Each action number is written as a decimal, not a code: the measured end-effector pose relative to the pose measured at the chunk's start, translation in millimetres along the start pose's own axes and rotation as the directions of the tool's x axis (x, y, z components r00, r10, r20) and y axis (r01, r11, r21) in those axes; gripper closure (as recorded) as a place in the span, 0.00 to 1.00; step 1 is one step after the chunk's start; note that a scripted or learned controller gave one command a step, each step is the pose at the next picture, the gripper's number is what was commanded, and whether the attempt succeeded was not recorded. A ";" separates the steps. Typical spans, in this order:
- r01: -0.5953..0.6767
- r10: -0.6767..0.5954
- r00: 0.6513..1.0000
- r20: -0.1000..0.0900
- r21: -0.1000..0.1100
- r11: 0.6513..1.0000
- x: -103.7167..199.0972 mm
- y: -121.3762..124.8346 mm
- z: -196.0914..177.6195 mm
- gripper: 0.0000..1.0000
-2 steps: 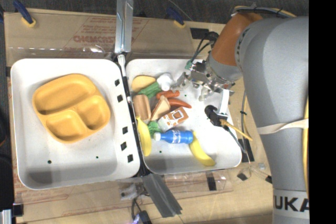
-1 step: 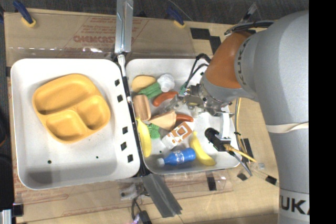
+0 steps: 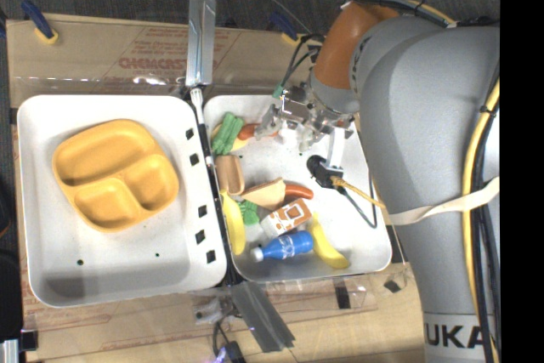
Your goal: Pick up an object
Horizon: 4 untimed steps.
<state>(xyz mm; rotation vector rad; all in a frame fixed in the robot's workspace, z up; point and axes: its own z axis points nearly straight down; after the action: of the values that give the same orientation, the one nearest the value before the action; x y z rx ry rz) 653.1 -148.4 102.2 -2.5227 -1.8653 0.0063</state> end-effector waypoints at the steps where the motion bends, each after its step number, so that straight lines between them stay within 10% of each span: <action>1: -0.148 0.148 0.989 0.005 -0.010 0.989 22.9 -84.3 9.4 0.00; 2: -0.386 0.386 0.922 0.001 -0.003 0.922 36.9 -65.0 12.6 0.00; 3: -0.642 0.642 0.767 0.000 0.000 0.767 38.7 -24.4 12.5 0.00; 4: -0.633 0.633 0.774 0.003 0.005 0.774 42.1 -25.3 4.5 1.00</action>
<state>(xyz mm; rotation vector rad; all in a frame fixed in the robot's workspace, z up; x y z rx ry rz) 641.3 -100.8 97.8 -3.0005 -0.9082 0.0146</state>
